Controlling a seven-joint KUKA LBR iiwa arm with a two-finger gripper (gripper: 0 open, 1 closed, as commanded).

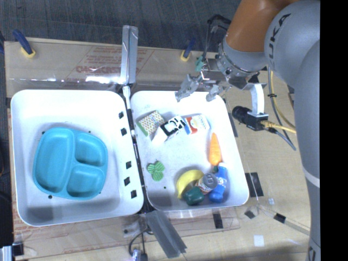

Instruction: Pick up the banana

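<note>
The yellow banana [187, 180] lies near the front of the right bin [231, 145], tucked against a dark green item [193, 197] and a small can [208, 182]. My gripper [198, 90] hangs over the bin's far rim, well above and behind the banana. Its two fingers are spread apart with nothing between them.
The right bin also holds an orange carrot [215, 148], a blue item [219, 188], a green leafy piece [156, 169], and small cartons [173, 125] near the back. A blue divided plate [70, 162] sits in the left bin [22, 113]. A metal divider [129, 53] runs between the bins.
</note>
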